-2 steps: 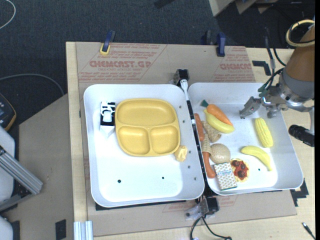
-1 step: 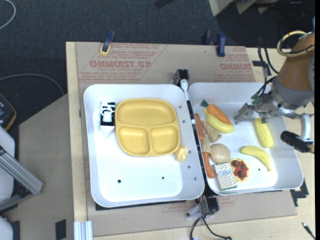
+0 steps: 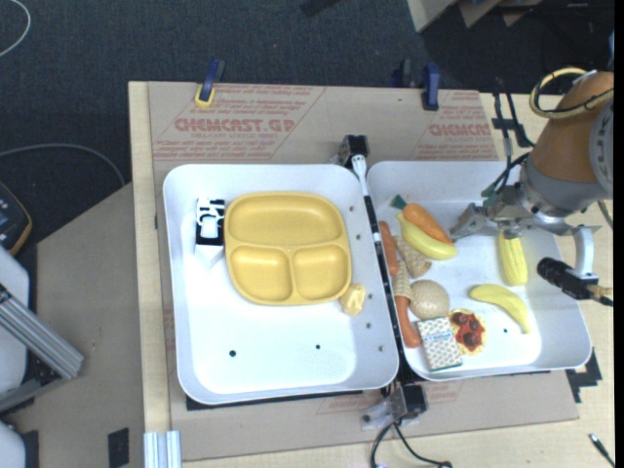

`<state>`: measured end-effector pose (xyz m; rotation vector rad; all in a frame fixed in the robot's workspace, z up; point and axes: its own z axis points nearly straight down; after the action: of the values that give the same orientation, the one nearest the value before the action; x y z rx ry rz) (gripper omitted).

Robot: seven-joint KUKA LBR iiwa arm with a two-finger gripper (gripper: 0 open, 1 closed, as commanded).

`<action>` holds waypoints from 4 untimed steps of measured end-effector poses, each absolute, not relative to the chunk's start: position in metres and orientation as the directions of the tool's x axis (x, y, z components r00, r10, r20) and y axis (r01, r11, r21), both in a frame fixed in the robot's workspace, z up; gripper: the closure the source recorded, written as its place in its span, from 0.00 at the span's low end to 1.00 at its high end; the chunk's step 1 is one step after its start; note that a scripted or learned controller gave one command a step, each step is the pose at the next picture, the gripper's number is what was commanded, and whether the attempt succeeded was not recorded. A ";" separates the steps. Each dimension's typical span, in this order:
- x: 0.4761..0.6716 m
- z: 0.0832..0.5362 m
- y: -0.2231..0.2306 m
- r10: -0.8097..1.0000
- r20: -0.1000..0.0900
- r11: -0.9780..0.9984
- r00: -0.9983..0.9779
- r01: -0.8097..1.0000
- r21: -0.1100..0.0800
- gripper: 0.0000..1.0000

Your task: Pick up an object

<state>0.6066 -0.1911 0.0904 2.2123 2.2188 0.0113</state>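
My gripper [image 3: 495, 224] hangs over the back of the right bin [image 3: 561, 344], open, with nothing between its fingers. Just in front of it lies a yellow corn cob [image 3: 512, 259]. To its left a carrot [image 3: 423, 217] rests against a banana [image 3: 430, 243]. Nearer the front are a second banana [image 3: 502, 303], a pizza slice [image 3: 468, 329], a round bread roll [image 3: 429, 298], a small printed box [image 3: 440, 344] and a long red sausage [image 3: 394, 279] along the bin's left wall.
The left bin [image 3: 273, 369] holds a yellow divided plate [image 3: 288, 247], a black-and-white item [image 3: 209, 224] at the plate's left and a small yellow piece [image 3: 352, 300] at its right. The arm's orange band [image 3: 575, 115] rises at the right. A black part [image 3: 564, 278] juts over the right bin's edge.
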 end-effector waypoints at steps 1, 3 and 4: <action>0.606 0.101 -0.191 1.000 -0.002 0.002 -0.002 1.000 0.012 1.00; 0.609 0.209 -0.194 1.000 -0.003 0.001 -0.001 1.000 0.007 1.00; 0.610 0.226 -0.194 1.000 -0.002 0.000 0.000 1.000 0.005 1.00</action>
<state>0.6102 -0.1939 0.2261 2.2175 2.2184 0.0031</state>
